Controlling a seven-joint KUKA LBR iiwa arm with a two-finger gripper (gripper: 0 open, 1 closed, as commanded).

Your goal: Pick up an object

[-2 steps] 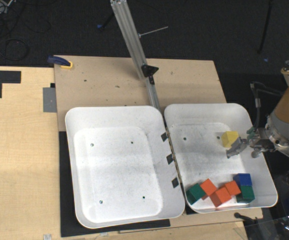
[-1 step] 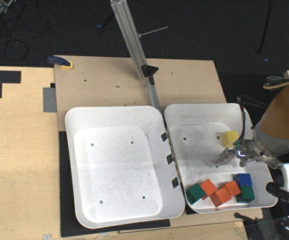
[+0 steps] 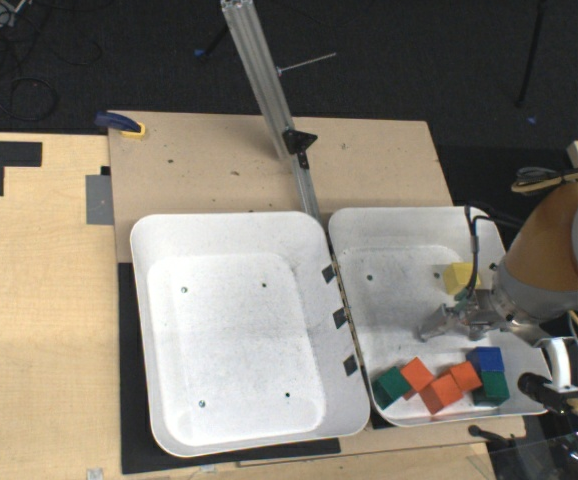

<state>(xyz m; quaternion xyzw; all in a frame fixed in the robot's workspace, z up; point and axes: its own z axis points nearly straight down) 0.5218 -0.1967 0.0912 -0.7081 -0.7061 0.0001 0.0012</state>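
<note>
I can read no text, label, brand, number or sign anywhere here: the marks on my two white bins, the coloured blocks and the bench are plain, unlettered.

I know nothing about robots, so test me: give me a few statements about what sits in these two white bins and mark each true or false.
1. The coloured blocks all lie in the right bin. True.
2. The yellow block sits among the orange ones. False: it lies apart, farther back, beside the gripper.
3. A blue block lies near the bin's front edge. True.
4. The blocks are stacked in a tall tower. False: the green block, orange blocks and the blue one lie in a loose cluster on the bin floor.
5. The arm reaches over the left bin. False: it is over the right one.
</note>
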